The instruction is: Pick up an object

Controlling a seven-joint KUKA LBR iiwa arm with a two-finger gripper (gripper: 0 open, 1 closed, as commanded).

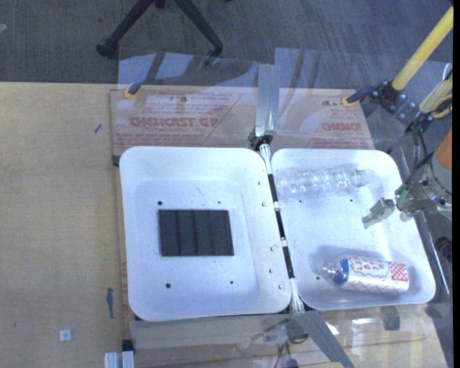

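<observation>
A clear plastic bottle (321, 182) lies on its side along the far part of the right bin (410, 237). A second bottle with a red-and-white label (366, 273) lies on its side near that bin's front. A dark ribbed rectangular pad (195, 232) lies flat in the middle of the left bin (136, 215). My gripper (379, 211) hangs over the right side of the right bin, between the two bottles and just right of the clear bottle's end. It touches neither bottle, and nothing shows in its grasp.
A metal divider with cables (277, 215) runs between the bins. Clear plastic sheets (187, 108) stand behind both bins. Yellow poles and clamps (417, 65) crowd the back right corner. A tripod base (158, 21) stands on the floor beyond the bench.
</observation>
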